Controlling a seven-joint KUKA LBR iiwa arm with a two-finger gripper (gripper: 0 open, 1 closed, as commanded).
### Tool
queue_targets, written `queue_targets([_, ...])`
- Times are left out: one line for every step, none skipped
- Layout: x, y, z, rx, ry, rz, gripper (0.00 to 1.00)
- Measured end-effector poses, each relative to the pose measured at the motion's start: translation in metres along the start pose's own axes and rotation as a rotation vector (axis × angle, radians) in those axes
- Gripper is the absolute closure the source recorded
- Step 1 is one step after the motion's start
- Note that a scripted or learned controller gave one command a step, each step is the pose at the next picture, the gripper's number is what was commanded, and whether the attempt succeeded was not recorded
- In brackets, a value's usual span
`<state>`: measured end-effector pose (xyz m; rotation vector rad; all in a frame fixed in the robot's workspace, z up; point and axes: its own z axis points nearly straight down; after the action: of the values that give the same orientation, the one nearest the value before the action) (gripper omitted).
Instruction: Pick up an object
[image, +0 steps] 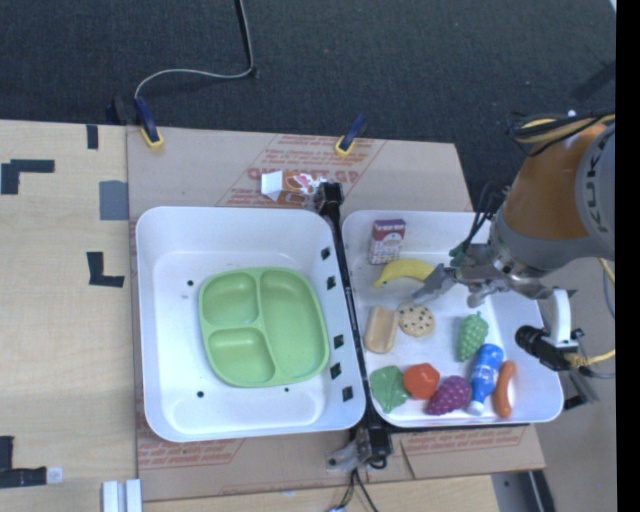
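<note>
The right bin (440, 232) holds several toy foods: a yellow banana (405, 271), a small red and white carton (388, 240), a round cookie (415, 320), a tan bread piece (380, 329), a bumpy green vegetable (472, 336), a blue bottle (485, 372), an orange sausage (504, 388), purple grapes (450, 395), a red tomato (421, 380) and a green leafy piece (388, 386). My gripper (453, 290) hangs over this bin, just right of the banana and above the cookie. It is open, with only white bin floor showing between its fingers.
The left bin (160, 240) holds a green divided plate (265, 325). A black divider (340, 290) separates the two bins. The arm's grey and orange body (555, 210) covers the right bin's far right corner. A wrapper (290, 184) lies behind the bins.
</note>
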<state>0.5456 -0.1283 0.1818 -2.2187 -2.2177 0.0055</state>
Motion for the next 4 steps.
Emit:
queue_targets([-0.066,-0.024,0.095,-0.007,-0.003,0.001,0.00])
queue_targets([0.006,-0.016,0.094,-0.015,-0.012,0.006,0.00])
queue_targets([0.027,0.016,0.046,-0.014,-0.011,0.004,0.00])
queue_targets([0.026,0.072,0.095,-0.013,-0.011,0.002,0.00])
